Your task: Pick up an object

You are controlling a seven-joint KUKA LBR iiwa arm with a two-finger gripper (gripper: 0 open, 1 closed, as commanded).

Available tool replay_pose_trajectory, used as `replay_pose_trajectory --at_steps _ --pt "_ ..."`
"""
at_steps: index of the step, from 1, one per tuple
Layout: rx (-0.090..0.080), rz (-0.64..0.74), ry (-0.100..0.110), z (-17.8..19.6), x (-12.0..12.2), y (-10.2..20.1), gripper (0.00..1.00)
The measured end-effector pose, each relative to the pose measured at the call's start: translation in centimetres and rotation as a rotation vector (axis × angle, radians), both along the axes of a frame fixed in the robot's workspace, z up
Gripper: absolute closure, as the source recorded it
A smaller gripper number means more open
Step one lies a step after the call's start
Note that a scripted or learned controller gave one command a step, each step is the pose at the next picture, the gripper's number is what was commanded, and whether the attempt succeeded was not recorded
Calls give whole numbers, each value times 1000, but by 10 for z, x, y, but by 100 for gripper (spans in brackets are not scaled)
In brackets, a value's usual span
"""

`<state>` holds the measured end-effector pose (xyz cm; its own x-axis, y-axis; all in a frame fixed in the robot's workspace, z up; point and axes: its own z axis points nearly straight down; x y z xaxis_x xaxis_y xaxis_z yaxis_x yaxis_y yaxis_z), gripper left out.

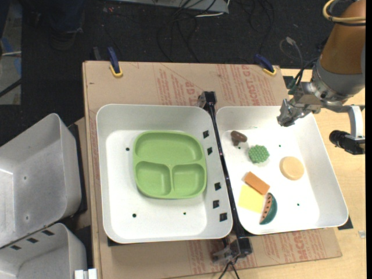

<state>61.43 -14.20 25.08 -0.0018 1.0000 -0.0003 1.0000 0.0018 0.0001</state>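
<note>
The right bin [325,156] holds several small items: a brown lump [238,136], a green bumpy ball [258,154], a tan round disc [292,168], an orange block [256,183] lying on a yellow block [251,199], and a watermelon-slice piece [268,208]. My gripper [286,117] hangs over the bin's far right corner, away from all of these, with nothing seen between its fingers. The nearest item is the brown lump, well to its left.
The left bin [110,156] holds a green divided plate [170,164]. A black divider [216,156] runs between the bins. Spare white bins [35,173] stand at the far left. Cables lie on the dark floor beyond the bench.
</note>
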Motion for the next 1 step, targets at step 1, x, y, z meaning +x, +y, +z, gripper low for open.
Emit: replay_pose_trajectory --at_steps 1 --pt "0 0 0 0 0 0 0"
